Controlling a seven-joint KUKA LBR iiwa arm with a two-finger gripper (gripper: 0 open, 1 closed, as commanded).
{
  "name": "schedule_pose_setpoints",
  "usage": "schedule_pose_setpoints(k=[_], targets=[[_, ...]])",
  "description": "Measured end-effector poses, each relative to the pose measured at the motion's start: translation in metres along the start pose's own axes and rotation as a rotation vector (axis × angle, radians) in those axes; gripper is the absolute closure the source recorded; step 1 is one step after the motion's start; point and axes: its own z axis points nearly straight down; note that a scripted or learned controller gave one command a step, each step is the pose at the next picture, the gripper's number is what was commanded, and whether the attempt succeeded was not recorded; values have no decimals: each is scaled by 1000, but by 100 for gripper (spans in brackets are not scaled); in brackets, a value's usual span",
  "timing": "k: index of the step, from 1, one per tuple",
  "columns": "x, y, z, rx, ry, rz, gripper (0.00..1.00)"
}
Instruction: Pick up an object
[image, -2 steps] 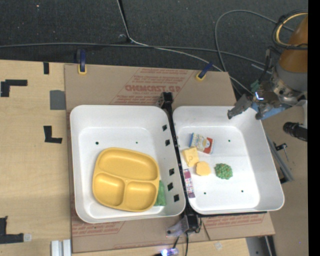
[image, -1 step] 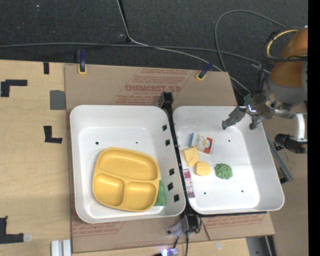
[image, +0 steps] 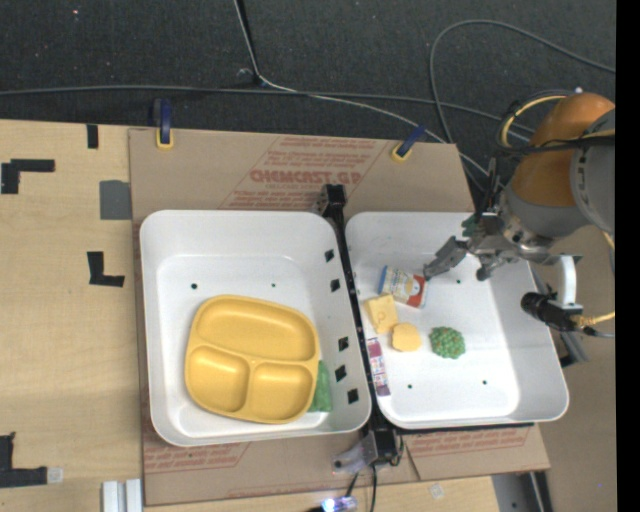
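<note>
Reaching in over the right bin (image: 540, 395), the arm carries its gripper (image: 462, 258) above the bin's upper middle, with nothing between its fingers; they look spread apart, one dark finger pointing down-left toward the small objects.

Ordered by size, the left bin (image: 165, 250) holds a yellow divided tray (image: 250, 355), the biggest piece on the bench, with a green item (image: 322, 388) tucked against its right edge beside the bin wall. That tray looks too broad for a two-finger pinch, so I judge it a poor target.

The right bin offers better candidates. A red and white packet (image: 403, 288) lies just beside the gripper, down and left of it. Below that sit a pale yellow block (image: 381, 312), a green lump like broccoli (image: 447, 342) and a small round yellow-orange piece (image: 406, 337). A slim printed strip (image: 377, 365) lies along the divider wall.

To do this step well, I would pick one isolated thing. The broccoli stands apart from its neighbours, so the fingers can straddle it cleanly. The packet and the block nearly touch, which risks a nudge or a double catch. Descend centred, close only once the fingers are well down around the object.
</note>
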Motion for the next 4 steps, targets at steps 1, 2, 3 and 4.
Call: schedule_pose_setpoints(k=[1,2,3,4], targets=[[0,1,62,-7,-2,2,0],[2,3,47,-12,1,-1,100],[5,9,3,-11,-2,0,100],[7,5,-41,-11,-1,0,100]])
